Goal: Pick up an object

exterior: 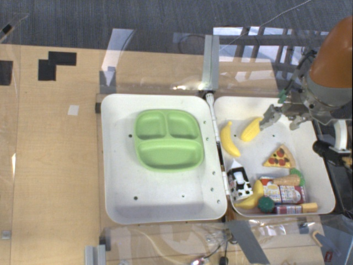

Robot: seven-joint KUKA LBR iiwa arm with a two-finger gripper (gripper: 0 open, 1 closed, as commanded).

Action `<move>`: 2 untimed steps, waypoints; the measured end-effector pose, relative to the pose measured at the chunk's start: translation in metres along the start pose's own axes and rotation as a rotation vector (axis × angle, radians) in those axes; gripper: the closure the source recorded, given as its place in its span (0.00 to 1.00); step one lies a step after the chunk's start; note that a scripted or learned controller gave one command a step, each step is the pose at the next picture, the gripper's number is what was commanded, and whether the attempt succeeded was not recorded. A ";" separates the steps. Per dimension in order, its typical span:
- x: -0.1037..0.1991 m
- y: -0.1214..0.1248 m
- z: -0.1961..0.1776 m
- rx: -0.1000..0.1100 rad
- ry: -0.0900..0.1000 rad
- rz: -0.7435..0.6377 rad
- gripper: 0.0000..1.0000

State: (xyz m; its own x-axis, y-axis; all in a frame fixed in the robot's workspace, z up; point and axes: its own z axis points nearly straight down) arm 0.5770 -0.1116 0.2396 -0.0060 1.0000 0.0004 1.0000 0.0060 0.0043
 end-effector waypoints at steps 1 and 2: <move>0.017 0.043 0.117 0.000 0.000 -0.210 0.00; 0.017 0.065 0.151 0.001 0.001 -0.262 0.00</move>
State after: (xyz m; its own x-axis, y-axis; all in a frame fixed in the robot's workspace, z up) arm 0.6428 -0.0945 0.0890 -0.2644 0.9644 0.0001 0.9644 0.2644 0.0028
